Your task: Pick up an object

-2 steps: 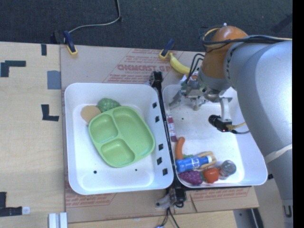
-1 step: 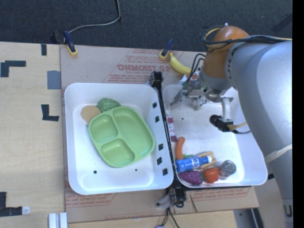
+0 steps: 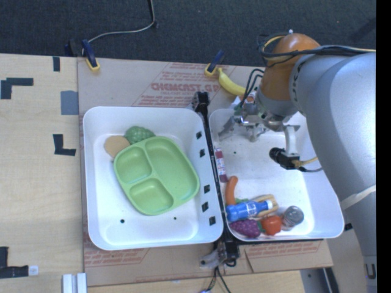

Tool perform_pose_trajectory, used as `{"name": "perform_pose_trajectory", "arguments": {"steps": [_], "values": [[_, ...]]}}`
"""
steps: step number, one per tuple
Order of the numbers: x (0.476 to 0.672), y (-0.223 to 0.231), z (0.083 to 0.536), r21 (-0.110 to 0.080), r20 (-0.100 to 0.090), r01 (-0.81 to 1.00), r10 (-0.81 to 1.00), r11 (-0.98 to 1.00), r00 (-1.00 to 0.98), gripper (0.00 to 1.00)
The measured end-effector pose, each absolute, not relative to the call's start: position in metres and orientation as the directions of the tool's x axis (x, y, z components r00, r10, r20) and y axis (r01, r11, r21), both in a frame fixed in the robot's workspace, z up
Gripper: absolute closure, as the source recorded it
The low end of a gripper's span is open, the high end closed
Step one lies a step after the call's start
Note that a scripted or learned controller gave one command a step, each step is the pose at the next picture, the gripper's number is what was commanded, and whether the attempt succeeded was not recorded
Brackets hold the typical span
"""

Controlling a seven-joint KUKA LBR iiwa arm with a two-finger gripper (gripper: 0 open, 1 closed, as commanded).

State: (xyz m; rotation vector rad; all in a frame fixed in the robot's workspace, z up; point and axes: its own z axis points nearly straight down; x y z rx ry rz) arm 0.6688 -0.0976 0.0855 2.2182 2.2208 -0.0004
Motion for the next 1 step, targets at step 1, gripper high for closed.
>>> {"name": "perform_pose_trajectory", "arguments": {"steps": [1], "values": [[0.6687, -0.0953, 0.0854, 0.001, -0.003, 1.0, 1.0, 0.0, 0.0, 0.0]]}}
